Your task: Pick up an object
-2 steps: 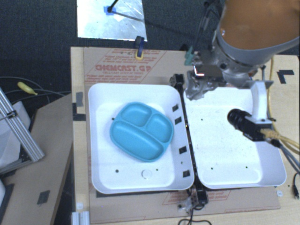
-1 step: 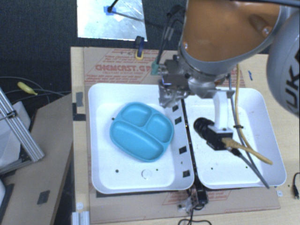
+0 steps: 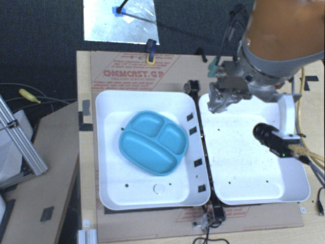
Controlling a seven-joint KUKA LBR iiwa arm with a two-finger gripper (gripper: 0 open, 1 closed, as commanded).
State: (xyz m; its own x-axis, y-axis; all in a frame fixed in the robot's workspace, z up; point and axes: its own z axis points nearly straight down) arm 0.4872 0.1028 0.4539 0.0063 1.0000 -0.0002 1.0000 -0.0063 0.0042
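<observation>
1. The pick looks barely started. The blue plate (image 3: 153, 142) lies flat on the floor of the left bin (image 3: 112, 193), and nothing is lifted.

2. The gripper (image 3: 219, 104) hangs over the far left corner of the right bin (image 3: 254, 193), just across the divide from the plate. It is well apart from the plate and touches nothing I can make out.

3. From here I cannot tell whether the tool is open or closed; the wrist hardware hides too much of it. Nothing shows held in it.

4. The plate sits near the middle of the left bin, a little toward the far edge and toward the side next to the right bin.

5. It is a rounded, divided plate, open side up, with one long compartment and two smaller ones.

6. Its long axis runs on a diagonal, from the far left of the bin toward the near right. The long compartment lies on the near-left side, the two small ones toward the far right.

7. What is left, as I judge it: crossing to the left bin, coming down on a rim, closing and lifting.
</observation>
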